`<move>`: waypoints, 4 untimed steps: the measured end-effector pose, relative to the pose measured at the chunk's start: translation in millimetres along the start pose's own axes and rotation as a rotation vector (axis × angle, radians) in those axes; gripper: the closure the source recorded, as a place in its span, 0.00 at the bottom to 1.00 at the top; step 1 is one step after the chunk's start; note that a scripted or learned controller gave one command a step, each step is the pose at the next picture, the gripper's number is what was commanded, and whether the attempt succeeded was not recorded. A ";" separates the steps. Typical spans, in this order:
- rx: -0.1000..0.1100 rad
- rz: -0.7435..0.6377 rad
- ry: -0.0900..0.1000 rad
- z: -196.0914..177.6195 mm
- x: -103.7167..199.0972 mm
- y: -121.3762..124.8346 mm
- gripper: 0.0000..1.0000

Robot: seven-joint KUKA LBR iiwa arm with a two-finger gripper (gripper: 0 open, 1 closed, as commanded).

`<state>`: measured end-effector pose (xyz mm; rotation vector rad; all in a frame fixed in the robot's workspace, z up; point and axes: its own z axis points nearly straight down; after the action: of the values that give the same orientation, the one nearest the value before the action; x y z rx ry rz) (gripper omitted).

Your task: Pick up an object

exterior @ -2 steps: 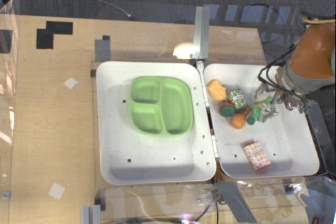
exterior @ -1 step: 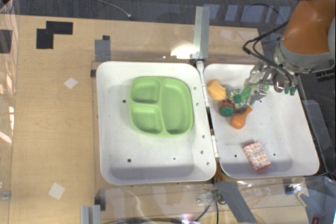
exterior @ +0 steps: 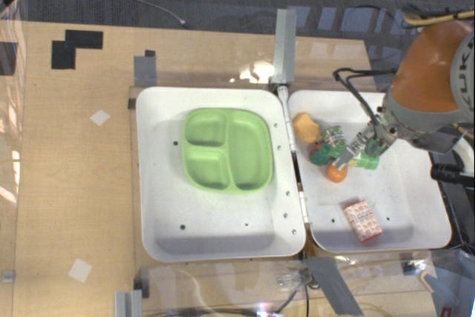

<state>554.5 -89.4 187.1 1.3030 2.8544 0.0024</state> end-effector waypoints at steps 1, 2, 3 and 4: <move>-0.002 -0.735 -0.005 -49.3 26.7 -38.1 1.00; -0.002 -0.453 -0.001 -18.8 65.2 -23.1 1.00; -0.001 -0.110 0.000 2.4 100.5 2.8 1.00; -0.001 0.361 0.001 -18.2 138.1 32.1 1.00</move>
<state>488.2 36.0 205.0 1.7941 2.5747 0.0058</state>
